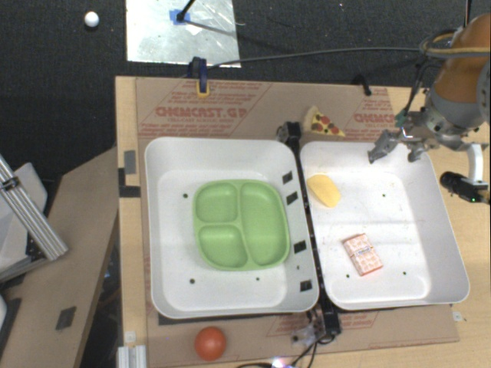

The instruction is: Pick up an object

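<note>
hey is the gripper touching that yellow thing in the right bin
Apart. The camera view shows the gripper open near the right bin's back edge, with bare white floor between it and the yellow thing, which lies toward the bin's left side.

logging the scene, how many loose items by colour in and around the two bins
yellow: 1, the lump in the right bin
pink: 1, the packet there
green: 1, the divided tray in the left bin
red-orange: 1, the ball
pizza slice toy: 1
total: 5

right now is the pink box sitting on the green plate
No, the pink box lies in the right bin; the green plate is in the left bin.
</note>
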### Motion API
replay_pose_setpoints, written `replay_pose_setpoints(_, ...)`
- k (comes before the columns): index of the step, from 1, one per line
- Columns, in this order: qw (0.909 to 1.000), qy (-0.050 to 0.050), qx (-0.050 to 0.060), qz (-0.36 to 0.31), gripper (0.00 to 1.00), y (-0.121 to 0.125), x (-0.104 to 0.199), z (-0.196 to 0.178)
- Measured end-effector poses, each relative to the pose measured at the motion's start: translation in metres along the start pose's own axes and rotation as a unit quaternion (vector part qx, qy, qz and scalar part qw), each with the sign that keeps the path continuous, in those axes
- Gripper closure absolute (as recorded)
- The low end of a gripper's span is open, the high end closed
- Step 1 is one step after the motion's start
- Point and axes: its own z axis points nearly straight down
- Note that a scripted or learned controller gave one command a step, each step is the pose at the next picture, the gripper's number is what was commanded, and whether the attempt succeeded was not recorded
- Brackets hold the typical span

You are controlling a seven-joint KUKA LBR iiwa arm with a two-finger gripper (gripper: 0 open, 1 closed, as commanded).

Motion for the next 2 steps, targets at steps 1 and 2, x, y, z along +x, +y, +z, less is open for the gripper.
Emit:
replay_pose_setpoints(1,1.0000,0.000,0.002,0.000,0.00,0.000,-0.001,0.062)
replay_pose_setpoints(2,1.0000,0.000,0.001,-0.001,0.00,0.000,0.000,0.105)
